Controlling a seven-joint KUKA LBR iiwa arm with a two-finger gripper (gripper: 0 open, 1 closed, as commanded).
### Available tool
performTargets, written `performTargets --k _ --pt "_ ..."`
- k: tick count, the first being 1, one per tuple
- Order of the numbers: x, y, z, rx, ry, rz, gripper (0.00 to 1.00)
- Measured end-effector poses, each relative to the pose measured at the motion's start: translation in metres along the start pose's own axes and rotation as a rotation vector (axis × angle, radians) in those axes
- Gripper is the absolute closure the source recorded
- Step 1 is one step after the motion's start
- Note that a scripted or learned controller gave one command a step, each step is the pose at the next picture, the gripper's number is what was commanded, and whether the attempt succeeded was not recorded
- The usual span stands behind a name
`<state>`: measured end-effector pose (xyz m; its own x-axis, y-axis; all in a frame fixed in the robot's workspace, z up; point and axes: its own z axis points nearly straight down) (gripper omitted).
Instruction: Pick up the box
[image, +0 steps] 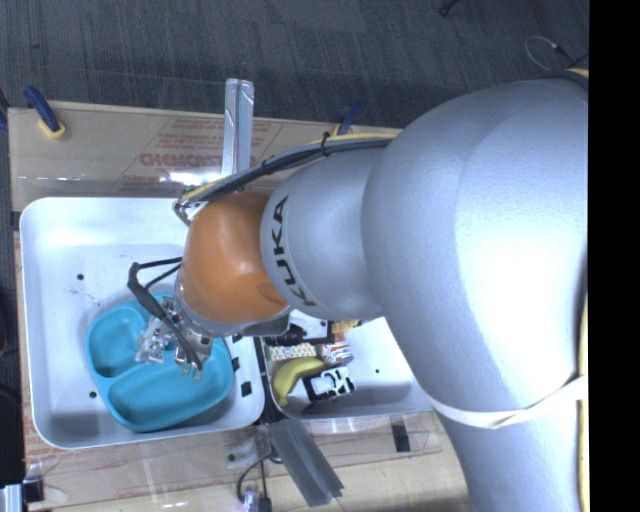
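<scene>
From my station I see the claw (172, 345) low over the blue two-lobed plastic dish (150, 380) in the left white bin (45, 300), lower left of the frame — whether it is open or closed I cannot tell, as the metal parts blur together there. Nothing I can make out sits in it, so I judge the pick not yet done. The box, as I take it, is the small patterned carton (300, 352) in the right white bin (395, 385), just below centre, beside a yellow banana (292, 376) and a black-and-white packet (330, 384) — the claw is well apart from it. The grey arm with its orange band (225, 265) sweeps in from the right, wrist bent down over the left bin.
</scene>
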<state>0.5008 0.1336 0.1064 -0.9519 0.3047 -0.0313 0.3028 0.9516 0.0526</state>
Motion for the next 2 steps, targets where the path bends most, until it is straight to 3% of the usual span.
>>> performTargets --k 1,2 --pt "0.005 -0.006 -0.003 -0.013 -0.028 -0.171 1.0" --pt "-0.012 -0.102 -0.091 0.05 0.033 -0.15 1.0"
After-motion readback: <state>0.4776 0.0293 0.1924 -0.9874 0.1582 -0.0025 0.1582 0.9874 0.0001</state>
